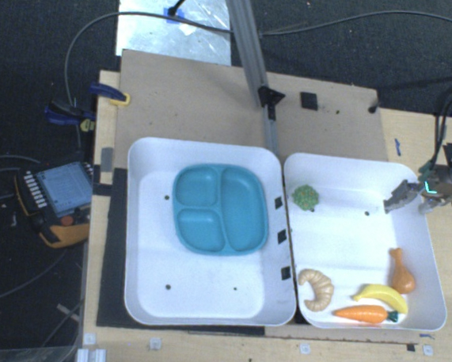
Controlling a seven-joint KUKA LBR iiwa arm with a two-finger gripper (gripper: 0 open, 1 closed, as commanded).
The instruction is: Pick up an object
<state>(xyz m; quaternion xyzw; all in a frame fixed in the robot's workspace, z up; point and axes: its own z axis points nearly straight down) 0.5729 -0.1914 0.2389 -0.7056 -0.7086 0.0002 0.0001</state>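
The right bin (347,163) holds a green broccoli (305,196) near its back left. A tan croissant (316,289), a yellow banana (382,295) and an orange carrot (363,313) lie along its front. A brown drumstick (401,271) rests by the right wall. My gripper (414,201) hangs over the bin's back right corner, above the rim. Its fingers are open, nothing is between them, and it is well apart from every object.
The left bin (145,232) holds a blue divided plate (221,208). A grey pole (251,43) slants across the back of the bench. Cables, clamps and a small device (56,192) lie on the floor at the left.
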